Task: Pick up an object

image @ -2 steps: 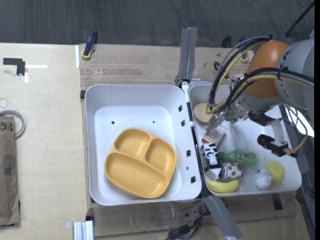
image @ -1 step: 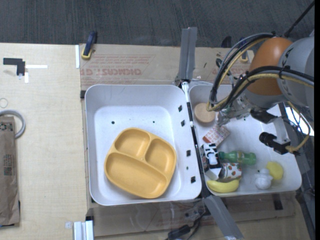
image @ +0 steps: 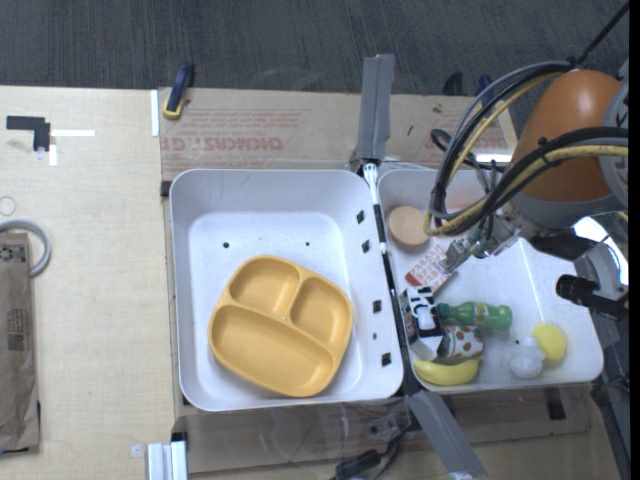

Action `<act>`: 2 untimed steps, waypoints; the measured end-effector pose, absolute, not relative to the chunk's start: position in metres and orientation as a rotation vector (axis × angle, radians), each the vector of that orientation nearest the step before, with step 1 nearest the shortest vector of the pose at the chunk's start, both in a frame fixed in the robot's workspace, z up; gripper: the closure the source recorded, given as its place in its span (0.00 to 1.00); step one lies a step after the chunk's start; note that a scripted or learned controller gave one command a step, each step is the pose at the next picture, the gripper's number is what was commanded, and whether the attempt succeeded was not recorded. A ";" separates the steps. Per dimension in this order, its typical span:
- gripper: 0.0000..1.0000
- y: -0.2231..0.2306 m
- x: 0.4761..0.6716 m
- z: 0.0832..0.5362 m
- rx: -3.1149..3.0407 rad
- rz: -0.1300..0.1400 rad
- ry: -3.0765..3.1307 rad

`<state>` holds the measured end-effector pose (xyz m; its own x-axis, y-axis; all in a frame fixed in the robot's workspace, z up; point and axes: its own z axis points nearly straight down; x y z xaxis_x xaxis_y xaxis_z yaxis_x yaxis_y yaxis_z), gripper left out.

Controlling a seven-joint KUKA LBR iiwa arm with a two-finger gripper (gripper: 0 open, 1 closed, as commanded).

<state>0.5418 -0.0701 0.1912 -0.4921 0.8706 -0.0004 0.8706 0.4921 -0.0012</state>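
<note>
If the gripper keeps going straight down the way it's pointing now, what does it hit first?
Most likely the red and white packet lying just under the gripper in the right bin, next to the round tan disc. Depth is hard to judge from this slanted view, so it may land on the bin floor beside the packet.

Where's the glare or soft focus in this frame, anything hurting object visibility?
Camera view: even overhead light, soft shadows; the yellow divided plate reads sharp. Bright glare sits on the arm's metal at the right bin edge. The clear object beside the lemon washes into the white floor. The gripper is cluttered by cables.
</note>
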 end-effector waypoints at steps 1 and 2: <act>1.00 -0.027 0.599 0.204 -1.402 0.001 -2.813; 1.00 -0.059 0.535 0.191 -2.013 0.005 -2.410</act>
